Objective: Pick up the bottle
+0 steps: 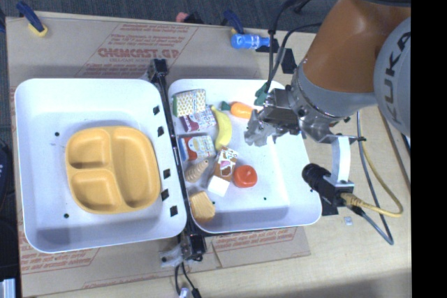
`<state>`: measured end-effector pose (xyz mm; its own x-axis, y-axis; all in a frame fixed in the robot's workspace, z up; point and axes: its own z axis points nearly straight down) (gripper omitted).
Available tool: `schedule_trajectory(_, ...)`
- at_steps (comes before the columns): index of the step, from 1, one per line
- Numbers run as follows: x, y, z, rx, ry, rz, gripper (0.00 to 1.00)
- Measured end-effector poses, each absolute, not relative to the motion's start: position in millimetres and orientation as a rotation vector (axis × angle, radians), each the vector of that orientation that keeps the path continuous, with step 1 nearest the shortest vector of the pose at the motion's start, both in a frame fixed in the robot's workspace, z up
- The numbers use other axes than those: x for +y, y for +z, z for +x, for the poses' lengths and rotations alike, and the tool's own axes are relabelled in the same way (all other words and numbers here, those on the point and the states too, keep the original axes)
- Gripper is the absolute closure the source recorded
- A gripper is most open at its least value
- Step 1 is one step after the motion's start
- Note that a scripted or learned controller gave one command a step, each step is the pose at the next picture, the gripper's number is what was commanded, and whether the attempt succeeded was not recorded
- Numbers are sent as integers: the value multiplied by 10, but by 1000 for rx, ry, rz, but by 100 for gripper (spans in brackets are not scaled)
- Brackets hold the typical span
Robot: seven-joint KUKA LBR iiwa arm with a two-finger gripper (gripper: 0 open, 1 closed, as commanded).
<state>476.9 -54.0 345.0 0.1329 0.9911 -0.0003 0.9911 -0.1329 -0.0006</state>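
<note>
Over the desk [63, 38], reaching from the right: grey-and-orange arm [349, 45], poised above the right bin [279, 206]. In the left bin [35, 150], a yellow divided tray [112, 167]. Hand [262, 128] low over the right bin, nothing visibly gripped; open or closed, cannot tell. Bottle not clearly identifiable among the clutter near the banana [223, 128]. Approach step, seemingly; next, locating the bottle and descending.
</note>
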Motion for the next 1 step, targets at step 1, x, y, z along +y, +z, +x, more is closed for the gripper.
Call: schedule_trajectory(1,-577,1949,4752,-2022,6,-2397,100)
